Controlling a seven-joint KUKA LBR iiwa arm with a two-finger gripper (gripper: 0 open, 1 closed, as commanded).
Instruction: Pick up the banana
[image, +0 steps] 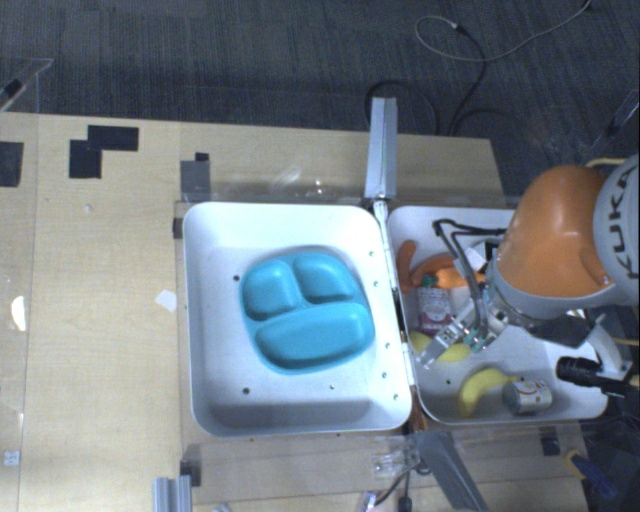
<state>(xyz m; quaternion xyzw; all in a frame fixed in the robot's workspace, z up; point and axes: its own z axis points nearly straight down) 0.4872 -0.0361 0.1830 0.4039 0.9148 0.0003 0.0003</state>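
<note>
The banana (482, 388) is lying in the right bin (590, 405), near its front wall, curving up toward the middle of the bin. A small grey can (527, 396) is lying just beside it on the right. Just beyond the banana, toward the bin's left wall, a yellow-green fruit (441, 350) is sitting, and the gripper (470, 333) is hanging right over it, apart from the banana. Whether its fingers are spread or closed, I cannot tell, and nothing is showing between them. Behind the gripper, a small bottle with a pink label (433, 303) and some orange things (432, 267) are lying near the bin's back left corner. The arm (560, 240) is covering much of the bin's right side. In the left bin (215, 400), a blue divided tray (305, 308) is resting in the middle.
</note>
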